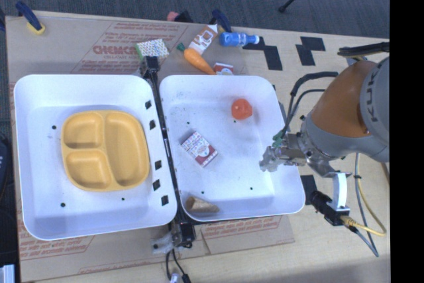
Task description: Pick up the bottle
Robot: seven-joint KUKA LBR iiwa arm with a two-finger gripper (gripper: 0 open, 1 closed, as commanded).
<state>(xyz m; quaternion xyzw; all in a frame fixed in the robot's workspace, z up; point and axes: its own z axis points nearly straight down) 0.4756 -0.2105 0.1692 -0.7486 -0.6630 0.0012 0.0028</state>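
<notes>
Bottle, blue and cylindrical, lies on cardboard beyond smooth bins.

Bottle behind the right bin — tray in the left bin.

A small blue bottle is lying on its side on the cardboard bench top, outside both white bins, just beyond the far edge of the right-hand bin. Its pale cap end is pointing toward the right, and its blue body is facing left.
</notes>
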